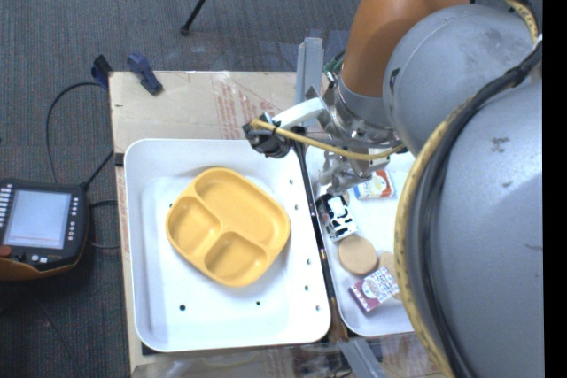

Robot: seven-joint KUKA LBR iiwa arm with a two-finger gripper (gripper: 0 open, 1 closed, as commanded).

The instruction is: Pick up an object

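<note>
1. Reaching in from the right, the grey arm with the orange band [390, 22] bends down over the inner edge of the right-hand shallow white bin [376, 327], its bulky grey body covering most of that bin.
2. Its jaws [339, 181] hang low beside the divider between the two bins; whether they are wide, narrow or gripping anything cannot be told, since the wrist and cables screen them.
3. A small black-and-white patterned object [335, 215] lies just below the jaws, at the left edge of the right bin.
4. A round tan disc like a biscuit [358, 255] sits just near of that object, and a small pink-and-red printed packet [376, 289] lies nearer still, beside it.
5. A white packet with red and orange print [374, 186] shows just right of the jaws, partly hidden by the arm.
6. The left shallow white bin [151, 314] holds a yellow plastic plate with three compartments [228, 226], lying flat and tilted at an angle near its middle.
7. Both bins rest on a pale wooden surface [190, 106].
8. A handheld control pendant with a grey screen [42, 224] lies on the dark carpet floor [53, 4] at far left, well apart from the bins.
</note>
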